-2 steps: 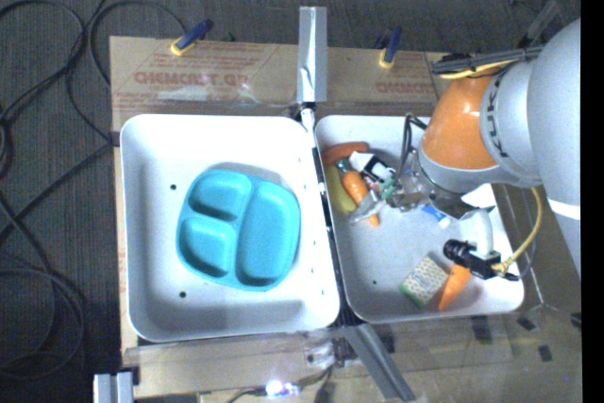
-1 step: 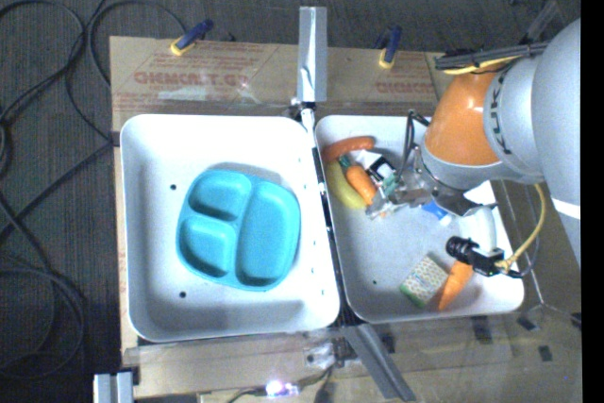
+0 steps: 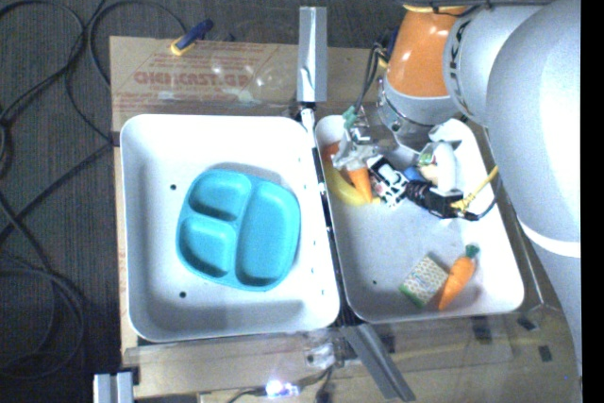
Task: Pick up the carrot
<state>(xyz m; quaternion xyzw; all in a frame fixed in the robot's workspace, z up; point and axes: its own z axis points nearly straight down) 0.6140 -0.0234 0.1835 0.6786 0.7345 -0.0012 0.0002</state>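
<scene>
The carrot [image 3: 457, 279], orange with a small green top, lies tilted near the front right corner of the right bin [image 3: 377, 297]. My gripper [image 3: 352, 154] is low over the far left corner of that bin, well away from the carrot. Just beneath it lie a yellow curved thing [image 3: 347, 192] and a small orange thing [image 3: 359, 176]. Whether either of these touches the gripper cannot be made out.
A green-and-yellow patterned block [image 3: 424, 279] lies right beside the carrot on its left. A white object [image 3: 444, 160] sits under the wrist. The left bin [image 3: 151, 156] holds a blue divided plate [image 3: 241, 227]. The arm covers the right bin's far right side.
</scene>
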